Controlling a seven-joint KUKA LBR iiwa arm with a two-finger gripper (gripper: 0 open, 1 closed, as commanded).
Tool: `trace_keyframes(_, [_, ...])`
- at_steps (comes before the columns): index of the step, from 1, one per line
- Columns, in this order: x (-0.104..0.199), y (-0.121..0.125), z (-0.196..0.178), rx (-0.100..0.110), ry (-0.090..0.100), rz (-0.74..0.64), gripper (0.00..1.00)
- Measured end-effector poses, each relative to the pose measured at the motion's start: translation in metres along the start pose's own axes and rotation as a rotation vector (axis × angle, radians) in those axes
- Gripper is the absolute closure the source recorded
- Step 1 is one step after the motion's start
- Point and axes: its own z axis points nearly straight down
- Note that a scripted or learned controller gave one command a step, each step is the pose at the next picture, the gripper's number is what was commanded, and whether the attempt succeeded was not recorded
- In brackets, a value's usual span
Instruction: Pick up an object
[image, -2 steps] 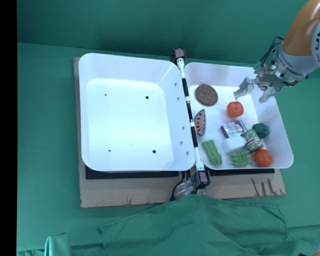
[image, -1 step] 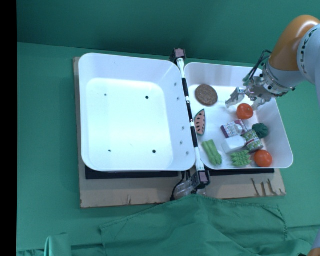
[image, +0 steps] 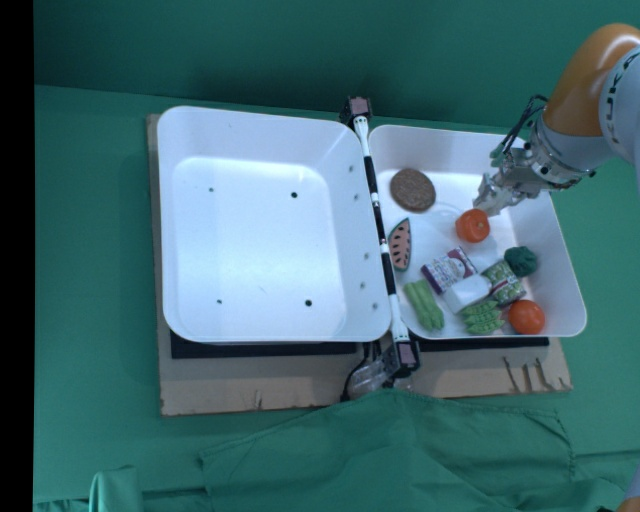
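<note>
Two white bins (image: 170, 200), food toys all in the right one (image: 570, 300); jaws' (image: 492, 205) state unclear.

The left bin (image: 260, 225) offers wide open floor. In the right bin (image: 565, 290), toys crowd the near half: tomato (image: 473, 226), watermelon slice (image: 400, 243), packets (image: 450, 270), pea pods (image: 424, 306) (touching or nearly). Room remains beyond the brown disc (image: 412, 189), along the far wall.
</note>
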Motion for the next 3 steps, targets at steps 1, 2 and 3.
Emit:
trace_keyframes(1, [0.0009, 0.0517, 0.0209, 0.003, 0.001, -0.006, 1.00])
trace_keyframes(2, [0.0012, 0.0505, 0.0205, 0.003, 0.002, -0.005, 0.00])
trace_keyframes(3, [0.0012, 0.0505, 0.0205, 0.003, 0.002, -0.005, 0.00])
